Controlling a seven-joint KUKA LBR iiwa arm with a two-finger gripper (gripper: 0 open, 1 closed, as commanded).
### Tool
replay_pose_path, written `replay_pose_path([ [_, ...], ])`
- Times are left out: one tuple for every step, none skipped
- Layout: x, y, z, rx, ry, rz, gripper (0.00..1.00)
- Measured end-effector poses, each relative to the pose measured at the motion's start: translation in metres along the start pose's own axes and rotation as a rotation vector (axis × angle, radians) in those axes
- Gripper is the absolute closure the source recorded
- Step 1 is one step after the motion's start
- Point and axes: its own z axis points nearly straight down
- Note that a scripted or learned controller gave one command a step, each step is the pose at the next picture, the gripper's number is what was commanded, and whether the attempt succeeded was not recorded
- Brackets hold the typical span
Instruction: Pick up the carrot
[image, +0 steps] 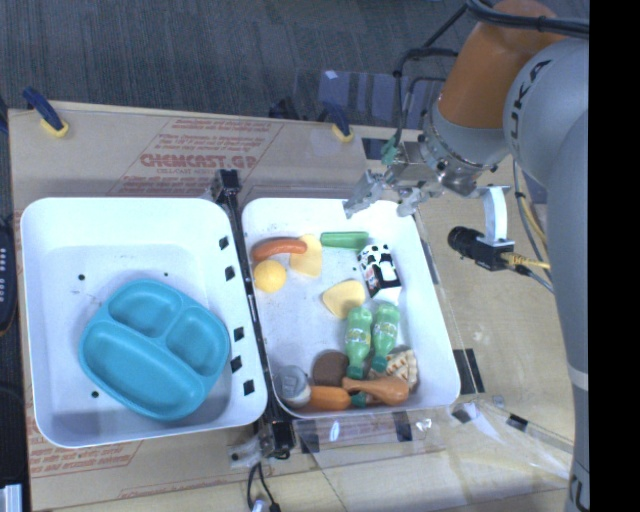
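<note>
My end effector (385, 195) hovers over the right bin's far rim, fingers apart, empty. The carrot (328, 397) lies at the near edge — likely light, hard, slick plastic; I'd grip mid-body.

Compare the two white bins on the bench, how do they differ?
The left white bin holds one blue divided plate; the right white bin holds many small toy foods. The gripper hangs over the right bin's far edge, away from the left bin. Both are shallow, white and rectangular.

Overhead slant (fixed) on both bins (40, 330)
</note>
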Motion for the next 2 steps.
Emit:
replay_pose_path([
  [0.006,-0.009,0.1,0.009,0.001,0.104,0.0],
  [0.039,-0.039,0.189,0.004,0.003,-0.175,0.0],
])
